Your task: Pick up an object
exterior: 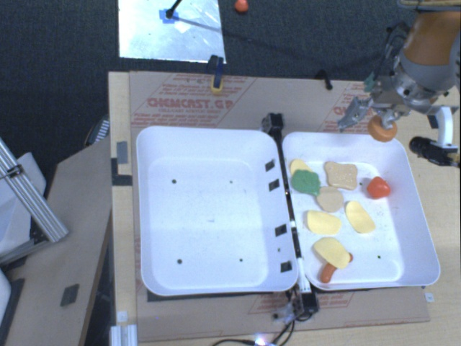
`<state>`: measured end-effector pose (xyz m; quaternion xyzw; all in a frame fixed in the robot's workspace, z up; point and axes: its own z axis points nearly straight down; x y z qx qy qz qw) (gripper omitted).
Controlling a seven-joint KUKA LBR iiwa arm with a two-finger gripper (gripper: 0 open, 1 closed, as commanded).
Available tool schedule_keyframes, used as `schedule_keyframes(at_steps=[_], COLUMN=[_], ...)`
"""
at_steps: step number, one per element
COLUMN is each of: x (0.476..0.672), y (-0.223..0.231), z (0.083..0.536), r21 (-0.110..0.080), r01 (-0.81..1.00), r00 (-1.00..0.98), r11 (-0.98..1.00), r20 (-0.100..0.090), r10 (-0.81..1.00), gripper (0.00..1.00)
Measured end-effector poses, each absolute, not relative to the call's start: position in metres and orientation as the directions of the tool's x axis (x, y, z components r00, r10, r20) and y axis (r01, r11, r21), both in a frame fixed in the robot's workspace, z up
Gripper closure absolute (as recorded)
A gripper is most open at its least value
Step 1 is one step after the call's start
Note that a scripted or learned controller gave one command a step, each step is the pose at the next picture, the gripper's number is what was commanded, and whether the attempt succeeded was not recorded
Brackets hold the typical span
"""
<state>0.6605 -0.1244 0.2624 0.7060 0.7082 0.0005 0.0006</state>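
Claw (374,117) hangs above the right bin's (414,171) far rim, an orange round piece (382,129) against its lower end, finger state hard to tell, arm (432,38) cut off at frame edge, toy food clustered below-left, bare bin floor below-right of the claw.
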Motion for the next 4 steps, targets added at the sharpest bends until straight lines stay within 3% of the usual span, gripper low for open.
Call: schedule_keyframes(at_steps=[1, 2, 3, 4], x=[0.661, 0.616, 0.567, 0.597], y=[-0.124, -0.072, -0.047, 0.028], z=[0.274, 0.290, 0.205, 0.183], r21=[0.005, -0.001, -0.011, 0.002], r01=[1.000, 1.000, 1.000, 1.000], r00=[-0.006, -0.007, -0.002, -0.011], r11=[0.006, 0.007, 0.002, 0.011], r20=[0.000, 0.002, 0.003, 0.003], r10=[1.000, 1.000, 1.000, 1.000], gripper=[1.00, 1.00, 1.00, 1.00])
